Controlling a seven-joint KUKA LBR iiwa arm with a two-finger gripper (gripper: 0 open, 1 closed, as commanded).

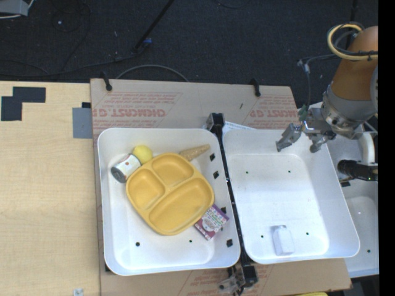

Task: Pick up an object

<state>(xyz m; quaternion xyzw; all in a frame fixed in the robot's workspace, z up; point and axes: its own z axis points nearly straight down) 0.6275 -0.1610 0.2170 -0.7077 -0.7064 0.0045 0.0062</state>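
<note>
Well below the end effector (303,138), which hangs spread wide and empty over the far rim of the right bin (345,227), lies a small white block (282,239), so a good pick likely needs centring directly above it before descending.

Bench (43,184), light wood; cardboard sheet (160,106) on it, two white bins (105,227) atop.
</note>
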